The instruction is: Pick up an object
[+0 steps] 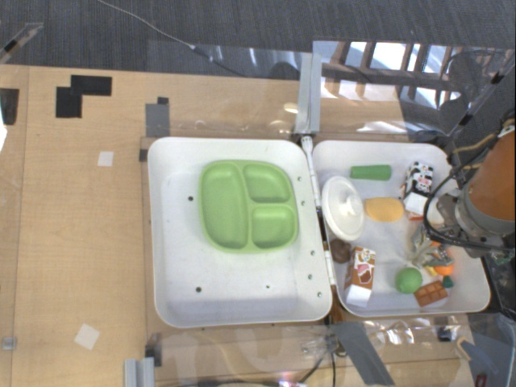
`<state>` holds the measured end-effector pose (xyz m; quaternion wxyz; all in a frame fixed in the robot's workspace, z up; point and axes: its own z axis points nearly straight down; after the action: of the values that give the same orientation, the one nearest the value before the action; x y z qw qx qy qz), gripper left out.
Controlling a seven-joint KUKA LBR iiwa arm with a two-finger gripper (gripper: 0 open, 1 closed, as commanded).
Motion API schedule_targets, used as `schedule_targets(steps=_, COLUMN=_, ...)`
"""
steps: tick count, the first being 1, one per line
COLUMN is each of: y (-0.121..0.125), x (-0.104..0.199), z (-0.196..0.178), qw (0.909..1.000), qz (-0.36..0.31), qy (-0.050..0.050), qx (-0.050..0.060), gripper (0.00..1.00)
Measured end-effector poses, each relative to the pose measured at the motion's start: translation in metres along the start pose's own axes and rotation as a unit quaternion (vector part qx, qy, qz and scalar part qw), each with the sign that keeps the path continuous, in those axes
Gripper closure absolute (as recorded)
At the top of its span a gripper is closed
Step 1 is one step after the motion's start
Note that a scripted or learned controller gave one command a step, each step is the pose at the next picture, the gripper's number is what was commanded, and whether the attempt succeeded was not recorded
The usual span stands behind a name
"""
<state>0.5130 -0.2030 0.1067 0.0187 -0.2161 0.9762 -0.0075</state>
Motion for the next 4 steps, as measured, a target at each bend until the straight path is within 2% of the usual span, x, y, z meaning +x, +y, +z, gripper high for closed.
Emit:
schedule_targets(steps=1, y=0.0, x=0.0, z=0.001, qw=1.0, qz=0.0, qy=0.001, qx=0.0, gripper=0.0)
schedule_targets(steps=2, y=0.003, x=0.007, z=0.014, qw=0.9998, qz=-0.016, qy=0.007, qx=-0.005, gripper=0.0)
schedule_targets(steps=3, y=0.001, x=0.001, z=0.0, qw=0.9998, qz=-0.02, qy=-0.001, qx=0.0, gripper=1.0)
schedule_targets(steps=4, y=0.002, x=0.001, z=0.0, qw=0.9998, qz=-0.02, qy=0.0, qx=-0.001, gripper=0.0)
